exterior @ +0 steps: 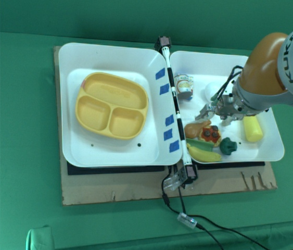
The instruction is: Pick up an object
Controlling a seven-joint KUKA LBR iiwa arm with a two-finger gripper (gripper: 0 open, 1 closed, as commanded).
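Toy foods crowd the right bin's front: a chicken drumstick [196,128] touching a pizza slice [211,135], a banana [203,153], broccoli [228,147] and a yellow cylinder [252,128].

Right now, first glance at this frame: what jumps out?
The big yellow three-compartment plastic tray lying alone in the left white bin. Next, the grey arm with its orange band reaching in from the right, its claw low over the right white bin. Below the claw sits a cluster of toy food: brown chicken piece, pizza slice, banana, green broccoli.
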